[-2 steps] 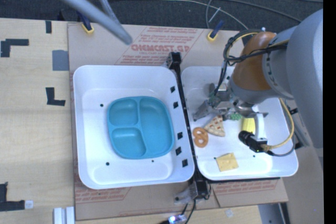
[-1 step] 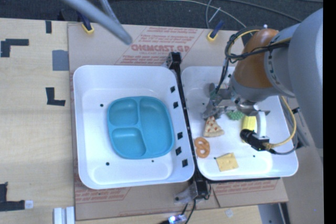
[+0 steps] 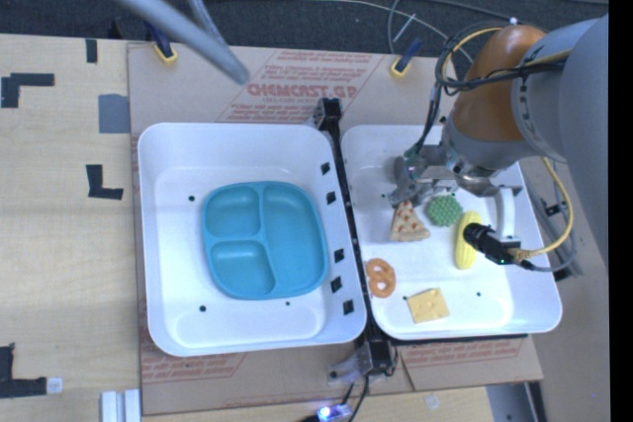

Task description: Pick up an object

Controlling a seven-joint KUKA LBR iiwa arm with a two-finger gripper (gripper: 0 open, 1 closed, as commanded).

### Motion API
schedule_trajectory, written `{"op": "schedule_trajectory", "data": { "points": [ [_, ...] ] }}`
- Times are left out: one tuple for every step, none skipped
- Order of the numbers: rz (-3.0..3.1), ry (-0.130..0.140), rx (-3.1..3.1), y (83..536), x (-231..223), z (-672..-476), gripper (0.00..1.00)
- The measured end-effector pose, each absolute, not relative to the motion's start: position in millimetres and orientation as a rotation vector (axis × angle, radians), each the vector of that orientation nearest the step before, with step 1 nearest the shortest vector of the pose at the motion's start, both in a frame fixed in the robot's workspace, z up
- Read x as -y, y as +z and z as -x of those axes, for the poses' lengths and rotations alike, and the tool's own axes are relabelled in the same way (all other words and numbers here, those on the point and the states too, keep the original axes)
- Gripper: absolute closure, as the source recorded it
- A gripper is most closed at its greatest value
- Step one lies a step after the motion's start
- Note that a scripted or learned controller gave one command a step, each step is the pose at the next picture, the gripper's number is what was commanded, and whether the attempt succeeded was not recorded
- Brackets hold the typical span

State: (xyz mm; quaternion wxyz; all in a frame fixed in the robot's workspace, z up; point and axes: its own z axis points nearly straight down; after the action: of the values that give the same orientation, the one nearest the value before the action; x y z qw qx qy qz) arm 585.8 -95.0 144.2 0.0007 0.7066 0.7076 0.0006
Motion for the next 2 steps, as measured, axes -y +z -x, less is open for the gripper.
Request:
{"op": "schedule_trajectory", "data": {
  "points": [
    [-2.22,0.002,-2.219,193,102,-579.7,1.0],
    [-2.221,0.0,-2.222,206,102,-580.0,1.0]
  ]
}}
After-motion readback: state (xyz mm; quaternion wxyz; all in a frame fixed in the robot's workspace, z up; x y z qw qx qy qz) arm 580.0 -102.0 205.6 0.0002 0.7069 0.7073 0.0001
